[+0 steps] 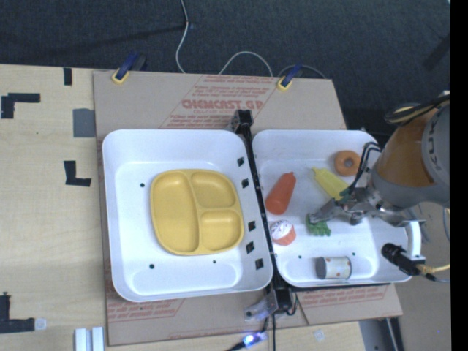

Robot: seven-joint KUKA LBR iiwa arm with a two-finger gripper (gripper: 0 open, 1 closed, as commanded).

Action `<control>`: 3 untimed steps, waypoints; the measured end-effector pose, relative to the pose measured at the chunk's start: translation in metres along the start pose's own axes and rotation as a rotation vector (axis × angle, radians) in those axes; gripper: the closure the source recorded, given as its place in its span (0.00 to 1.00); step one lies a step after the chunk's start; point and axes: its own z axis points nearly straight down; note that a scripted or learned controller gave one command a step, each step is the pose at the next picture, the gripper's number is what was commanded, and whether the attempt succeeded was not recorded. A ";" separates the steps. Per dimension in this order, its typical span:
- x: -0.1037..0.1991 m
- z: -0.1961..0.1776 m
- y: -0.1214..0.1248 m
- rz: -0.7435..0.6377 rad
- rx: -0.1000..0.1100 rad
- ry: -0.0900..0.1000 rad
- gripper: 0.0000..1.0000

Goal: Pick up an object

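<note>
The right bin holds an orange carrot-like piece, a yellow corn-like piece with green leaves, a brown doughnut ring, a small red-and-white object and a grey can on its side. My gripper reaches in from the right, low in this bin, with its tip over a small green item just below the yellow piece. Nothing shows held in the gripper.
The left bin holds a yellow divided plate. A black divider runs between the bins. The grey arm with its orange band covers the right bin's right side. Cardboard and a wooden bench lie beneath.
</note>
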 end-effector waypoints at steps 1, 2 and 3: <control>0.003 -0.013 0.003 -0.004 -0.004 0.006 1.00; 0.012 -0.070 0.009 -0.002 0.003 0.001 1.00; 0.012 -0.117 0.010 -0.001 0.003 0.001 1.00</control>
